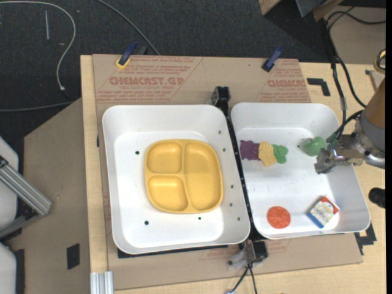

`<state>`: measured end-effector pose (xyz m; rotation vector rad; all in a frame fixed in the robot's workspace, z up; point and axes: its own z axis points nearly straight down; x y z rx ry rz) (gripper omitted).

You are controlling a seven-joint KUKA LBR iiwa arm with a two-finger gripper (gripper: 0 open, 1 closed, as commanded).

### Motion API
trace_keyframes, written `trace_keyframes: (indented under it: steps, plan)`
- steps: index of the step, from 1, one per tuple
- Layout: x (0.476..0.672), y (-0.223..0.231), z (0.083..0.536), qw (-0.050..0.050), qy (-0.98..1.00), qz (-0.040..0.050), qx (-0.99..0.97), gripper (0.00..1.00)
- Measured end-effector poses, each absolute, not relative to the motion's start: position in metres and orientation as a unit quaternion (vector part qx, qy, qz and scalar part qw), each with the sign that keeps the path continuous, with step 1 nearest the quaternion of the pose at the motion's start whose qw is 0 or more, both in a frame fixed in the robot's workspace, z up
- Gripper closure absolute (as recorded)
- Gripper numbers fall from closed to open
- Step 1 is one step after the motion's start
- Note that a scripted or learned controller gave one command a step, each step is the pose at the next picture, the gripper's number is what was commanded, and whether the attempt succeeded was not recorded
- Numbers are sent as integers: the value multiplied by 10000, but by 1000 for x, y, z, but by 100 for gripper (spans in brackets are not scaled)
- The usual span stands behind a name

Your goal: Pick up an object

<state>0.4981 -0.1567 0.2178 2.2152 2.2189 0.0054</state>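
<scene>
Cardboard-topped bench (184, 72), two glossy white bins. Left bin (122, 127): smooth yellow three-compartment plate (184, 176). Right bin (269, 115): purple, yellow and green lumpy toy (263, 152), flat orange disc (279, 217), small printed carton (323, 212), rounded green object (313, 145). Gripper (324, 161) low at right wall, just beside green object; finger state unclear.

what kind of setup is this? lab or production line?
Likely a research lab pick-and-place bench: two white bins on a clamped cardboard sheet, toy-like objects such as a yellow divided plate, loose cables on dark carpet.
</scene>
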Motion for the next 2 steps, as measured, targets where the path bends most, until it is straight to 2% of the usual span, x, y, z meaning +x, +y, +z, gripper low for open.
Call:
trace_keyframes:
  steps: [2]
  plan:
    - [521, -42, 211, -4, 7092, 8, 7050, 100]
